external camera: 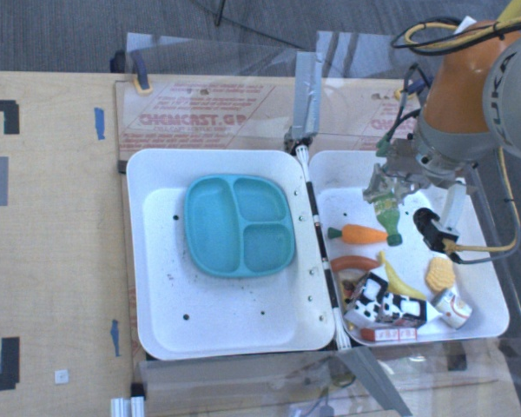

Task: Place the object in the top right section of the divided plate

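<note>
The teal divided plate [240,225] lies in the left bin [156,311] with nothing in its sections. Its two smaller sections are on the right side, and the upper one [262,202] is bare. My gripper [387,196] hangs over the upper part of the right bin [491,315], well to the right of the plate. A green toy [389,220] sticks out from between its fingers, and its darker lower end sits just above an orange carrot [363,233].
The right bin also holds a red sausage [353,262], a yellow banana [398,278], a black-and-white spotted toy [384,305], a yellow corn-like piece [440,274] and a small can [454,307]. A raised divider [317,233] separates the bins.
</note>
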You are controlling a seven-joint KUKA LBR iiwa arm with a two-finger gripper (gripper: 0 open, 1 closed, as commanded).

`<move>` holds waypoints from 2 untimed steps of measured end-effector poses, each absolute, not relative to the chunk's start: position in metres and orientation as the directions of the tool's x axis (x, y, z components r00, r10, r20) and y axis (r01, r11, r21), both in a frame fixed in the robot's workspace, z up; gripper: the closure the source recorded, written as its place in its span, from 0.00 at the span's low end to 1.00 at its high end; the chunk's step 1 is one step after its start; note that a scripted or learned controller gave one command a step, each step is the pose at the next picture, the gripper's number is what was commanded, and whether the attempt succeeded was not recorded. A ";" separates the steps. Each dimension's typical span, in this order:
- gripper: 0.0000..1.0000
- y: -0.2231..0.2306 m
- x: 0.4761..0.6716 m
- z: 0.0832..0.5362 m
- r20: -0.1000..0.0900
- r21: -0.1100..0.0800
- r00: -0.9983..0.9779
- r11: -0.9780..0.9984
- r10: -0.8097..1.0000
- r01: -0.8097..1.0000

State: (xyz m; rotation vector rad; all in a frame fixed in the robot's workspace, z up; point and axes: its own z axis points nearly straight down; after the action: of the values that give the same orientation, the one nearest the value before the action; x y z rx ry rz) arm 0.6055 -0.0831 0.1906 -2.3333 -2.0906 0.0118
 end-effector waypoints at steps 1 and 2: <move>1.00 -0.023 0.591 0.180 -0.001 -0.012 0.144 -0.144 0.990 0.989; 1.00 0.044 0.582 0.181 0.000 -0.011 -0.071 0.071 0.997 0.997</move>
State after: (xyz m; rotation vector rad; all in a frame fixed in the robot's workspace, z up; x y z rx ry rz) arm 0.5818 0.0442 0.1807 -2.1355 -2.2935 0.0123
